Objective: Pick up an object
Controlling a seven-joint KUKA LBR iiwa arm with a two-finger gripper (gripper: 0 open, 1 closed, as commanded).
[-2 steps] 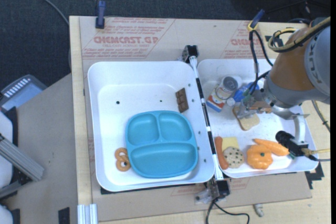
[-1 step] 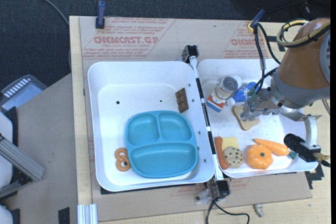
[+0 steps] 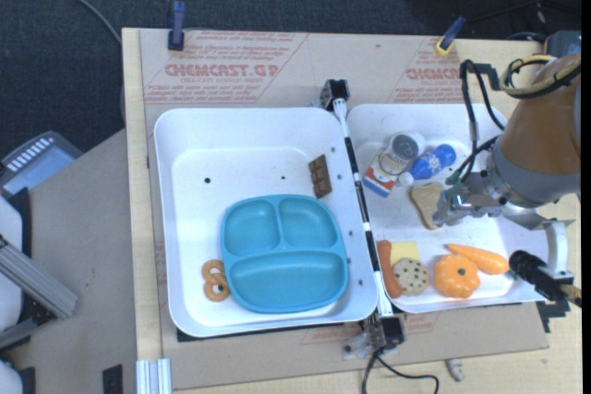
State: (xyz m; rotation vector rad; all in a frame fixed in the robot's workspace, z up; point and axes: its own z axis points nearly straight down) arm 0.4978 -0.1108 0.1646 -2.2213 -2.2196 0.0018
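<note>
Fingers (image 3: 450,209) low in the right bin (image 3: 480,117), at the edge of a tan bread slice (image 3: 427,202); open or closed, cannot tell (wrist hides them). Near them: can (image 3: 403,149), blue bottle (image 3: 432,163), carrot (image 3: 478,257), orange pumpkin (image 3: 456,277), cookie (image 3: 408,275). Left bin (image 3: 185,143): blue tray (image 3: 282,252), pretzel (image 3: 216,280), brown bar (image 3: 319,175).
</note>
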